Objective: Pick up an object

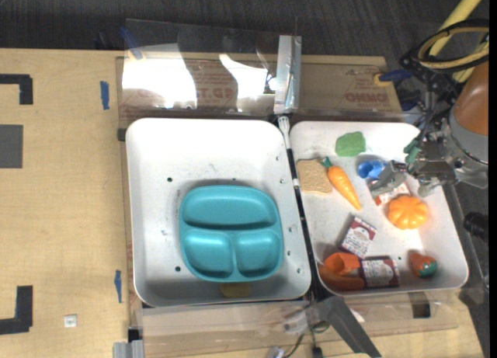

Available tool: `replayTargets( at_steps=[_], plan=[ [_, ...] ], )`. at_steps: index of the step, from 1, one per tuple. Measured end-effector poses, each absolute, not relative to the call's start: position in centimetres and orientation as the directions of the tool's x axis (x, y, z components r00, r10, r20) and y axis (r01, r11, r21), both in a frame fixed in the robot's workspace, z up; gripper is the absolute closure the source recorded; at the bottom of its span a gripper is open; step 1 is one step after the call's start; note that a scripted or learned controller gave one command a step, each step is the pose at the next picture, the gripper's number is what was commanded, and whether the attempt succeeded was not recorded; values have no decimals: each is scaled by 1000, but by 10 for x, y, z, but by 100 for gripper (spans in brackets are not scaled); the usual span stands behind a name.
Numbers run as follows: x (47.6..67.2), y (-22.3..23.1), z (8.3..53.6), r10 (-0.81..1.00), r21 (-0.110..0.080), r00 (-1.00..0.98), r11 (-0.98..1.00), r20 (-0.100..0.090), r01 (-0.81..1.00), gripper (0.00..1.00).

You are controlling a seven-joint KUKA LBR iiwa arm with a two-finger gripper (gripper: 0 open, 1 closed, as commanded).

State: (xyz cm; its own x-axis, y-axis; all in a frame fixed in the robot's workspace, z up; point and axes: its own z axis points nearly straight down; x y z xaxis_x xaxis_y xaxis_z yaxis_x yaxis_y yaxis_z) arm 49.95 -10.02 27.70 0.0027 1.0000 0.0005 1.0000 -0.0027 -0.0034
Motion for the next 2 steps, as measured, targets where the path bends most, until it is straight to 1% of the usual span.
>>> replayTargets(
  at_steps=[1, 2],
  plan=[
    [548, -75, 181, 973, -8, 231, -231, 0, 973, 0],
    [536, -90, 182, 983, -5, 184, -184, 0, 983, 0]
  ],
)
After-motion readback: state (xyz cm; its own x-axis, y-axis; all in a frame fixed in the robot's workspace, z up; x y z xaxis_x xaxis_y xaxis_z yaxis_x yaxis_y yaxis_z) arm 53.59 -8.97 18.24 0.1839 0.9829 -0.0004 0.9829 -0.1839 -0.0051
